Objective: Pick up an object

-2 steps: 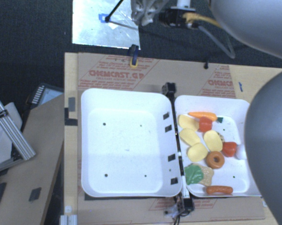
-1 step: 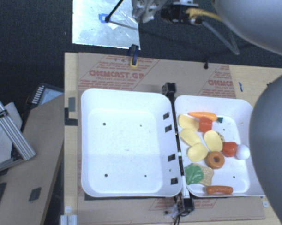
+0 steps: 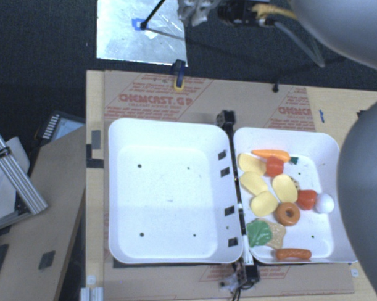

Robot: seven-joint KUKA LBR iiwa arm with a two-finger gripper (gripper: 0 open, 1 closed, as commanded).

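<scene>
Approach | gripper [image 3: 194, 10] is high beyond the bins, finger state cannot be told | candidates lie in right bin [image 3: 327, 145]: doughnut [image 3: 288, 213], carrot [image 3: 270, 154], sausage [image 3: 292, 254] | descend on the sausage, an outlying item, straddling its narrow width, clear of bin wall | tabletop [image 3: 153, 93] sheet reads "CHEMCAST GP"
</scene>
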